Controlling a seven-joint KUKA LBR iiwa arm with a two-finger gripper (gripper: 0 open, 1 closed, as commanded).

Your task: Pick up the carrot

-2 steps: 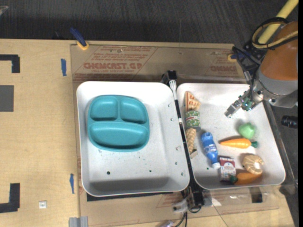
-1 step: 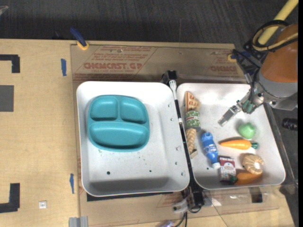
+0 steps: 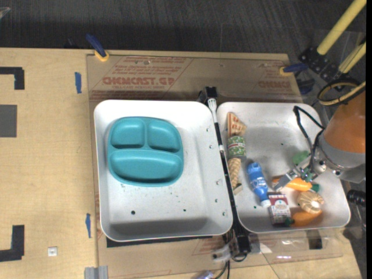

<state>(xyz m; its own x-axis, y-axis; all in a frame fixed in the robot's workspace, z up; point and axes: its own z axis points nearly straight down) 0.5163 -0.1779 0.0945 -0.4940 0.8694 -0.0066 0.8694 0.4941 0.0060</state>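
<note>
Leftmost, the left bin (image 3: 110, 214) holds a teal divided plate (image 3: 145, 151) with three compartments, lying in its upper half toward the far wall. Just across the shared rims, the right bin (image 3: 267, 121) carries a clutter of small things: a waffle ice-cream cone toy (image 3: 233, 150) lies lengthwise along its left wall, a blue bottle with a white cap (image 3: 257, 182) lies just right of that, and a small red-and-white box (image 3: 279, 207) sits near the front wall. Beside the box, the carrot (image 3: 300, 185), orange with a green tip, lies in the bin's right front part, with a pale tan toy (image 3: 310, 201) and another orange piece (image 3: 304, 217) close below it. Directly over the carrot's upper end hangs the gripper (image 3: 303, 168), reaching in from the right under the orange-banded arm (image 3: 349, 133); whether its fingers are spread or closed is impossible to tell from this angle.
</note>
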